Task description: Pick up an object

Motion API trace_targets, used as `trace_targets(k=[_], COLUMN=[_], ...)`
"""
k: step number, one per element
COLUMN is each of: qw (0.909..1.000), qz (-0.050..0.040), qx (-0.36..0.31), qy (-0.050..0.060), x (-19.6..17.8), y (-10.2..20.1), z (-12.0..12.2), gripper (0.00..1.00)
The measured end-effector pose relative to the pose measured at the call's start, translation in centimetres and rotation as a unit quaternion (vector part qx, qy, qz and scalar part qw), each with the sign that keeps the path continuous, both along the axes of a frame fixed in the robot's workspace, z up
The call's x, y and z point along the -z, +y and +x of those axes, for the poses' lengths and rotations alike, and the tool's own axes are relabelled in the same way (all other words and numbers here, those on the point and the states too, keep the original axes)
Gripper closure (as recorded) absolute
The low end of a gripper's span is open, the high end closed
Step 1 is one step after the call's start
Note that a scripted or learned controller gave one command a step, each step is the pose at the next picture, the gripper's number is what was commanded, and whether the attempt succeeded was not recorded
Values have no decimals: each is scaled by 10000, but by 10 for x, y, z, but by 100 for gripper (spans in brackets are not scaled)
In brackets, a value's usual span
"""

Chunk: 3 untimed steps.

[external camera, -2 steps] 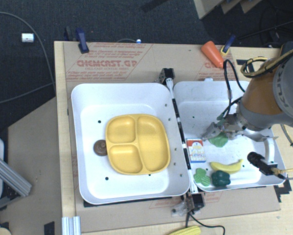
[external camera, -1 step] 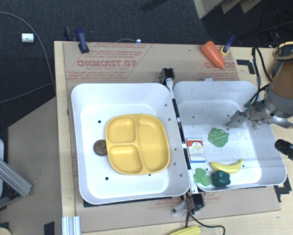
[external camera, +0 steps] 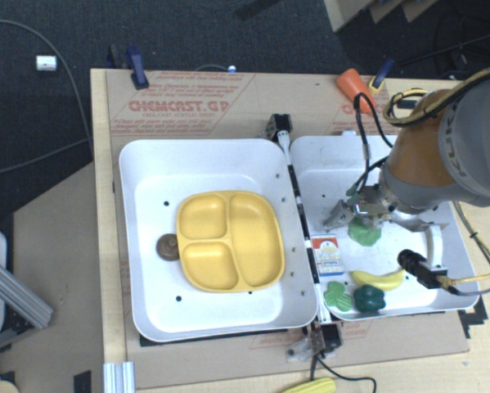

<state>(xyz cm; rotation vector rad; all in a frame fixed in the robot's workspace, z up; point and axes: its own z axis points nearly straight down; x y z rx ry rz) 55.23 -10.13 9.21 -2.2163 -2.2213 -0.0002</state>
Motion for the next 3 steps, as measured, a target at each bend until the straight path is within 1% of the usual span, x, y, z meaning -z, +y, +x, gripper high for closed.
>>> trace_targets(k=[1,2,3], qw=[10000,10000,10000], qz=[-25,-3,-26], qx=[14,5,15], qy=[-21,-1,-22], x=[7,8,7], y=[-52,-6,-63], z=[24,-3,25], gripper=[0,0,0])
